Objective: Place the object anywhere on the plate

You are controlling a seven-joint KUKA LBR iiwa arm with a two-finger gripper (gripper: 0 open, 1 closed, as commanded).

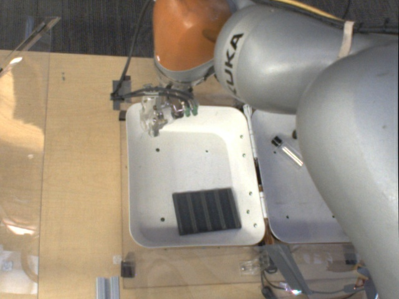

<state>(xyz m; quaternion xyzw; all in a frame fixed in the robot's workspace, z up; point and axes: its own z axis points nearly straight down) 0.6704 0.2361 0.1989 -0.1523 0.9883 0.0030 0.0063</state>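
A dark, ridged rectangular plate [206,211] lies flat in the front part of the left bin [142,185]. A small white stick-like object with a black tip [287,150] rests in the right bin [293,198], near its back left corner. My gripper [156,116] hangs over the back left corner of the left bin, below the orange band [184,27]. It is far from the plate and from the small object. I see nothing held in it.
The thick grey arm [324,73] covers the back and right side of the right bin. Black cables [128,86] run by the left bin's back left corner. Bare wooden bench [68,167] extends to the left, and a small black block [128,268] sits at the front.
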